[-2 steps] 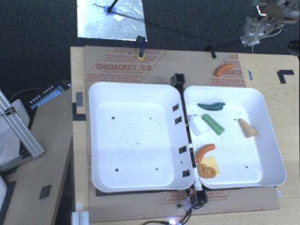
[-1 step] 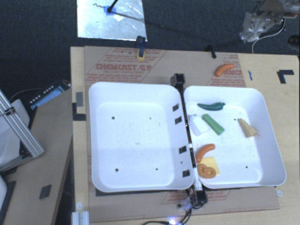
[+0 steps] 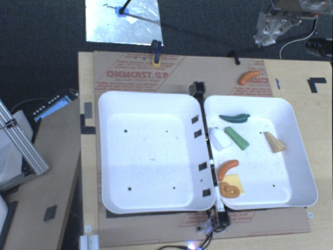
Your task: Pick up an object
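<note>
The right bin [image 3: 296,139] holds several small items. A dark green pepper [image 3: 235,117] lies near its back, with a light green block [image 3: 237,138] and a white piece [image 3: 217,139] just below it. A tan cone [image 3: 274,141] lies toward the right. An orange sausage shape [image 3: 227,168] and a yellow slice with an orange round [image 3: 230,186] sit near the front left corner. Another orange sausage [image 3: 248,77] lies on the bench behind the bin. My gripper [image 3: 268,29] hangs at the top right, beyond the bench's back edge and well away from every item.
The left bin [image 3: 109,139] stands beside the right one, with black clips [image 3: 200,134] along the shared edge. A blue and yellow clamp [image 3: 155,53] sits at the bench's back edge. A shiny sheet [image 3: 125,14] lies on the floor behind, and a metal frame [image 3: 21,145] stands at left.
</note>
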Robot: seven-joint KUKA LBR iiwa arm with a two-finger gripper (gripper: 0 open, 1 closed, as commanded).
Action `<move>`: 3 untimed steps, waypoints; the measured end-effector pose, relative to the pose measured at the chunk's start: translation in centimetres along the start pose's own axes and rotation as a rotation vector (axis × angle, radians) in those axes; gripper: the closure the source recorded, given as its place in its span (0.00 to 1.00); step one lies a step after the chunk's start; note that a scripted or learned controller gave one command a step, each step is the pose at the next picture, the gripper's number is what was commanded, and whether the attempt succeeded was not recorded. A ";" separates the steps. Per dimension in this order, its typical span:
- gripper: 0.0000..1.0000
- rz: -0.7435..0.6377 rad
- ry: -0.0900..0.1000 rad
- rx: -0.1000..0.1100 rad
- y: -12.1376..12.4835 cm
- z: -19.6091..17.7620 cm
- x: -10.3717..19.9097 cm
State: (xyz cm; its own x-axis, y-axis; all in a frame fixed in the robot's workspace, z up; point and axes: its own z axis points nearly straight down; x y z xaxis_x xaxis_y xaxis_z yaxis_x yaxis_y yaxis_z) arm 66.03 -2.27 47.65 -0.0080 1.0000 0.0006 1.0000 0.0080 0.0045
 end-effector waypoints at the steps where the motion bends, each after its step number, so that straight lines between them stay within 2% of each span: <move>1: 1.00 0.003 -0.001 0.001 -0.5 -0.7 0.7; 2: 1.00 0.002 0.000 0.001 -1.9 -2.1 1.0; 3: 1.00 0.011 -0.003 0.000 -0.2 -2.9 -5.3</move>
State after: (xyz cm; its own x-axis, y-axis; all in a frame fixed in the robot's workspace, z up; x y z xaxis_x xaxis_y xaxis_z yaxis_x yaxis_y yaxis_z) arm 65.82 -7.55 50.59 0.0034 1.0000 -0.0026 1.0000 -0.0034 0.0044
